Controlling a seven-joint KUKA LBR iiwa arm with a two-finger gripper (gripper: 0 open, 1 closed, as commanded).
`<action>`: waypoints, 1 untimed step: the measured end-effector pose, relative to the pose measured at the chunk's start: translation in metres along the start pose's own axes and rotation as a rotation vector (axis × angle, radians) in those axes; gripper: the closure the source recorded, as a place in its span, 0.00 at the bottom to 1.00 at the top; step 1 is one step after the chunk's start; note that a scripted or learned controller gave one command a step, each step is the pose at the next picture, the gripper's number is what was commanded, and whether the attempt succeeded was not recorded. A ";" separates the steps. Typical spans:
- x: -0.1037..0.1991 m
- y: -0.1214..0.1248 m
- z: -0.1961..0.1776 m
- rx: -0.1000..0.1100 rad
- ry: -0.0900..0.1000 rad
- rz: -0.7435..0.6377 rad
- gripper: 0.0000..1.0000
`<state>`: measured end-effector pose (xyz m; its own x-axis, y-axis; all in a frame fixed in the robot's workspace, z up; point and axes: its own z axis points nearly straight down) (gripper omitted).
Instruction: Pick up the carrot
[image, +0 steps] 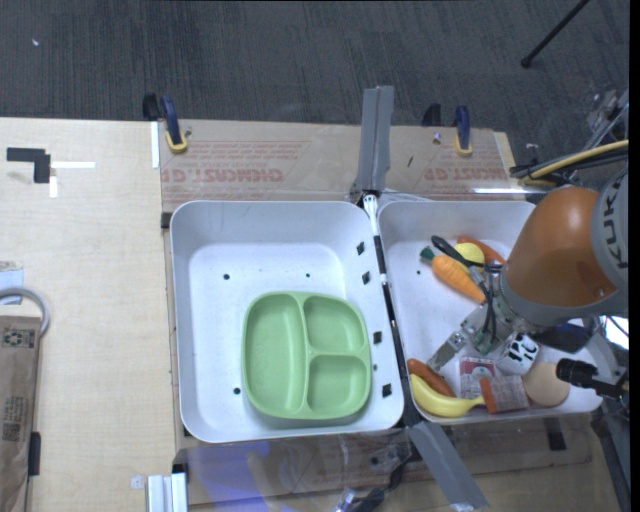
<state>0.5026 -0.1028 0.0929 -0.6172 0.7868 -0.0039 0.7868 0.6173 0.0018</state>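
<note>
The carrot (458, 279) is orange with a green stalk end and lies slanted in the upper middle of the right bin (405, 262). My gripper (472, 337) hangs below the arm's orange band (558, 250), over the middle of that bin. It sits just below and to the right of the carrot's thin end, and nothing shows held in it. The arm hides the bin's right part.
A yellow piece (470, 252) and a red one (488, 247) lie behind the carrot. A banana (442, 402), a red-orange vegetable (430, 378), a printed packet (492, 386), a black-and-white item (520, 351) and a beige ball (546, 385) crowd the bin's front. The left bin (200, 300) holds a green divided plate (305, 355).
</note>
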 end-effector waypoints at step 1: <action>-0.067 0.053 -0.035 0.000 0.002 -0.050 0.00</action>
<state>0.5854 -0.1226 0.1284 -0.6557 0.7551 -0.0021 0.7551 0.6557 0.0017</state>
